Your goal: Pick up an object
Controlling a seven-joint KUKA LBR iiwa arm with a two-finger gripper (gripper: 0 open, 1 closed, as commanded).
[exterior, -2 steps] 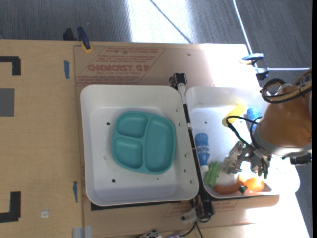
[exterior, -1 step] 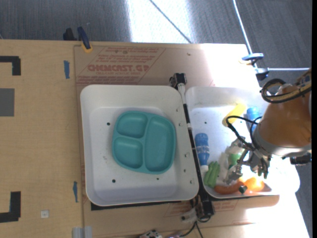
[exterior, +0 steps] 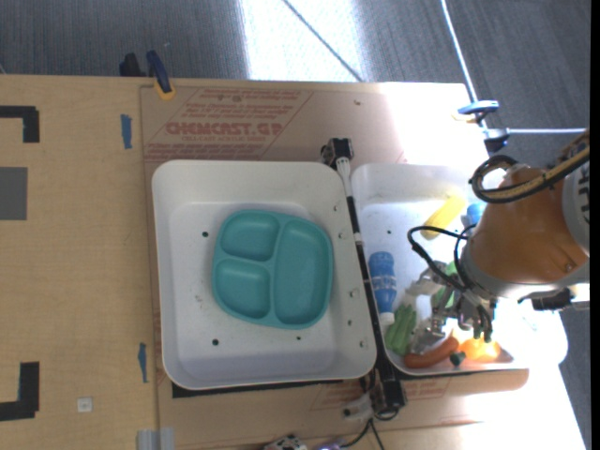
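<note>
My gripper (exterior: 448, 324) hangs low over the front of the right bin (exterior: 405, 202), just above a pile of small toys. Under and beside it lie a green piece (exterior: 402, 326), a red sausage-like piece (exterior: 432, 357) and an orange piece (exterior: 479, 350). A blue and white bottle (exterior: 382, 279) lies along the bin's left wall. A yellow banana-like piece (exterior: 442, 219) lies farther back, next to a small blue piece (exterior: 472, 215). The arm's orange band (exterior: 520, 237) hides the bin's right part.
The left bin (exterior: 178, 251) holds a teal plate (exterior: 274, 267) with three compartments. A black divider bar (exterior: 354, 232) runs between the two bins. Cables loop around the wrist. Cardboard covers the bench around the bins.
</note>
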